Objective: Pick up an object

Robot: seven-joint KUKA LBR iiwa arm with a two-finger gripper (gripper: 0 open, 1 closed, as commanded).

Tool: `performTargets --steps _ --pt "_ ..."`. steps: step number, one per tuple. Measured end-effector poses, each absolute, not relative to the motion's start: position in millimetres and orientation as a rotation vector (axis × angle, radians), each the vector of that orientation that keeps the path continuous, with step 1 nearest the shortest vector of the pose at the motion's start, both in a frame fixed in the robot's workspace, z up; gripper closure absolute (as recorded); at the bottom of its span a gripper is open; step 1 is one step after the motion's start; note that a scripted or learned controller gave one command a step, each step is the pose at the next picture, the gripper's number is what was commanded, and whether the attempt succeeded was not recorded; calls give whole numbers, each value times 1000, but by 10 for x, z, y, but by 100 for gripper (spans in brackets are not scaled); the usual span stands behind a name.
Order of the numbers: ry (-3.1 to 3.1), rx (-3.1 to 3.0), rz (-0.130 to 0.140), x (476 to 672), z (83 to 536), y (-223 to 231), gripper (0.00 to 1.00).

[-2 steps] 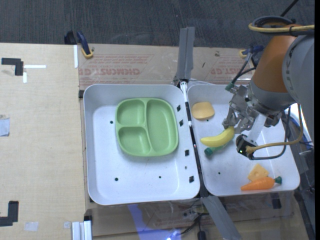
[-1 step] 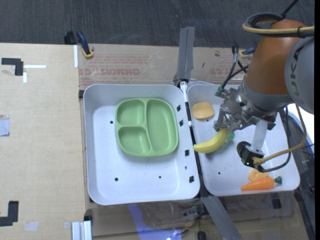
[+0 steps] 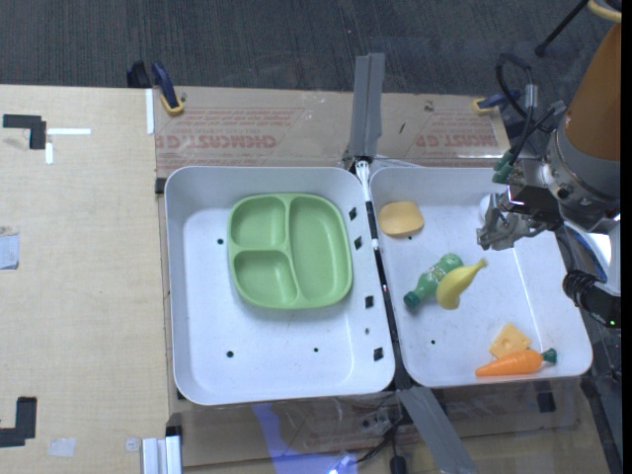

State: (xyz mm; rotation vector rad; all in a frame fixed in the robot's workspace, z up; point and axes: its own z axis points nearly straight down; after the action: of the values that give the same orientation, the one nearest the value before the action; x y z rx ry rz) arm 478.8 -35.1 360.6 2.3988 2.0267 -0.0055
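Observation:
The right bin (image 3: pixel 553 294) holds several small toys. A tan round piece (image 3: pixel 400 218) lies at its back left. In the middle a green bottle (image 3: pixel 431 281) lies on its side, touching a yellow banana (image 3: pixel 460 280). At the front right sit a yellow cheese wedge (image 3: pixel 510 341) and an orange carrot (image 3: pixel 512 364). My gripper (image 3: pixel 499 228) hangs over the back right of this bin, up and to the right of the banana and apart from every toy. Nothing is seen in its grasp.
The left bin (image 3: pixel 197 294) carries a green divided plate (image 3: pixel 291 251). A grey divider post (image 3: pixel 366 107) stands behind the seam between the bins. Cardboard lines the back, and a wooden benchtop (image 3: pixel 79 294) spreads to the left. Cables hang at the right.

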Motion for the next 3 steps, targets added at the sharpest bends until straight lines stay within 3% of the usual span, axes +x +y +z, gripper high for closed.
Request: performTargets --steps 1,2,3 --pt "1602 2702 -9 5081 4034 -63 100" --pt "1601 2702 -9 5081 4034 -64 0" --pt "1648 2675 -8 5034 3267 -513 0"
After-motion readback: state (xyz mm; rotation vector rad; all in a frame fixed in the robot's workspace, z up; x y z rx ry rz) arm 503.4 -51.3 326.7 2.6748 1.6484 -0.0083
